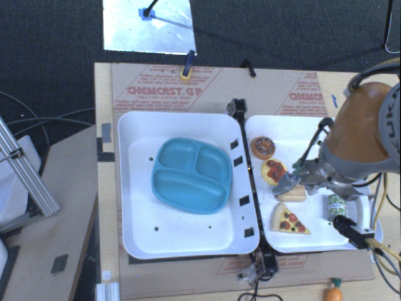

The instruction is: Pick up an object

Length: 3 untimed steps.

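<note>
The right bin (294, 127) holds several toy foods. A brown donut (263, 147) lies at the back left, with a red and yellow piece (272, 171) just in front of it. Nearer the front are a pale beige piece (294, 195) and a pizza slice (289, 221). A small green and white can (337, 206) lies at the right, partly under the arm. My gripper (287, 184) hangs low over the bin, right at the beige piece and beside the red and yellow piece. The arm's wrist hides part of the bin's right side.
The left bin (138, 137) bears a blue divided plate (192, 174) in its middle. A black divider with clips (245, 168) runs between the bins. An orange object (334, 290) lies on the bench in front of the right bin. Cables trail at the right edge.
</note>
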Motion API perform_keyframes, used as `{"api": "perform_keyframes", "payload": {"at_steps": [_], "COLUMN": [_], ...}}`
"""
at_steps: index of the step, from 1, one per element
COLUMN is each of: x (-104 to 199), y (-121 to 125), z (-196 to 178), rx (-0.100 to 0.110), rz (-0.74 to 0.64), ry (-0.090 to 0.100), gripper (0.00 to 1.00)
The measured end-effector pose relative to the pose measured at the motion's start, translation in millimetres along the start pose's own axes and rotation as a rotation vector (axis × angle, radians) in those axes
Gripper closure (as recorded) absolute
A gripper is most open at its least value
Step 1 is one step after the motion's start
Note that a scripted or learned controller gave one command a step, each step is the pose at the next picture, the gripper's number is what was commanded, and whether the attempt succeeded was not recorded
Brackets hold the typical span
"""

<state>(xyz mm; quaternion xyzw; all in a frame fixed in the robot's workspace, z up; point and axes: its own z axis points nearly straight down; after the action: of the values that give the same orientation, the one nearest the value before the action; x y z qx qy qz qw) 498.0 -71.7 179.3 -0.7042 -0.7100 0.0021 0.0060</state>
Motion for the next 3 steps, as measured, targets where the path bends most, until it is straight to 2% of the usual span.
{"api": "perform_keyframes", "payload": {"at_steps": [1,2,3], "x": [-23,-19,51], "y": [8,7,-10], "z": [93,84,-10], "rx": [-0.021,-0.016,-0.020], "rz": [0.012,0.007,-0.003], "ry": [-0.013,-0.006,-0.003], "gripper": [0.00,1.00,1.00]}}
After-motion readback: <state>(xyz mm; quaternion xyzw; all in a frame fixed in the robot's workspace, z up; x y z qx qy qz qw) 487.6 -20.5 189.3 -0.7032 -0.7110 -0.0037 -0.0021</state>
